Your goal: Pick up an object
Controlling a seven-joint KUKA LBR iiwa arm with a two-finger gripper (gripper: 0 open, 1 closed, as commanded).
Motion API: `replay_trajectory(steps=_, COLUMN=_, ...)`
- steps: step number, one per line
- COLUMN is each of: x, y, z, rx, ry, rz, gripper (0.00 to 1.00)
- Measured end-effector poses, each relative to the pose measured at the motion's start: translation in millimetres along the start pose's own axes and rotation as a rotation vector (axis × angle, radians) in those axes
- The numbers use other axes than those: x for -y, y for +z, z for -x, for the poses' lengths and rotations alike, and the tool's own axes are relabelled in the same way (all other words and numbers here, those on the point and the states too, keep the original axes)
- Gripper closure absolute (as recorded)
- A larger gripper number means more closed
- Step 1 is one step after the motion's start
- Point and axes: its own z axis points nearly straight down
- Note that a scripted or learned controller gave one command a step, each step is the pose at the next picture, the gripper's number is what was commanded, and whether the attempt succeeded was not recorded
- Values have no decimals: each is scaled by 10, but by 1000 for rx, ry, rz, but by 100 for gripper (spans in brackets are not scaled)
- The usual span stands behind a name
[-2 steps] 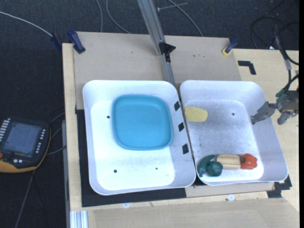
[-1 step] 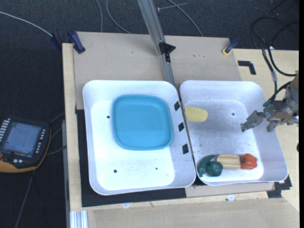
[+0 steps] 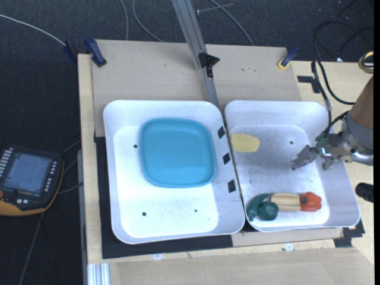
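Claw (image 3: 313, 161) spread above right bin (image 3: 279, 113), toys (image 3: 285, 204) nearby.

A tan bench (image 3: 178, 64) stands on dark carpet (image 3: 35, 70) strewn with cables (image 3: 119, 5).

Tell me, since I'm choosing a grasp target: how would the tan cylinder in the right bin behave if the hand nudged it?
The tan cylinder lies on its side, so it would probably roll. It looks stiff, perhaps wood. The green piece and red piece at its ends may block sliding lengthwise. The hand hangs apart from it.
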Motion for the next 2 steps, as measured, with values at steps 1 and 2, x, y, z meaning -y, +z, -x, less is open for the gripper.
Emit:
replay_trajectory(steps=1, x=14, y=624, z=-34, rx=0, ry=0, rz=-1, gripper=0)
replay_trajectory(steps=2, x=-2, y=489, z=-30, rx=1, ry=0, rz=5, gripper=100)
